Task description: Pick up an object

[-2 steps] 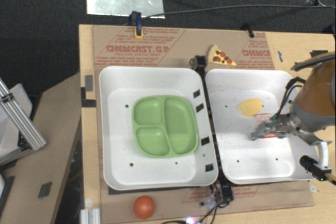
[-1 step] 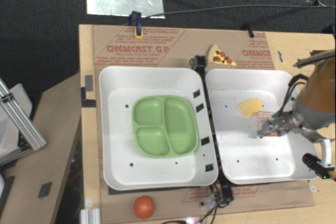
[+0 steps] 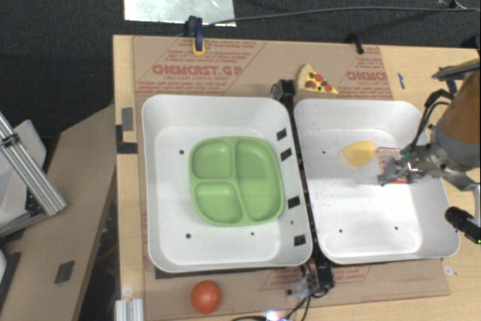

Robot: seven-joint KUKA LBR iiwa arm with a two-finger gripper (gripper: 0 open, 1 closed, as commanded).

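A yellow wedge-shaped object (image 3: 360, 153) lies in the right bin (image 3: 361, 229), toward its back. Just right of it sits a small pinkish flat item (image 3: 388, 158). My gripper (image 3: 394, 174) is low over the right bin, directly beside the pinkish item and a short way right of the yellow piece. The grey arm with its orange band (image 3: 457, 120) comes in from the right edge. Nothing visible sits between the fingers.
The left bin (image 3: 161, 237) holds a green divided plate (image 3: 236, 180). A pizza-slice toy (image 3: 316, 80) lies on the cardboard behind the bins. A red ball (image 3: 205, 296) rests in front of the left bin. A blue and yellow clamp (image 3: 196, 35) grips the board's far edge.
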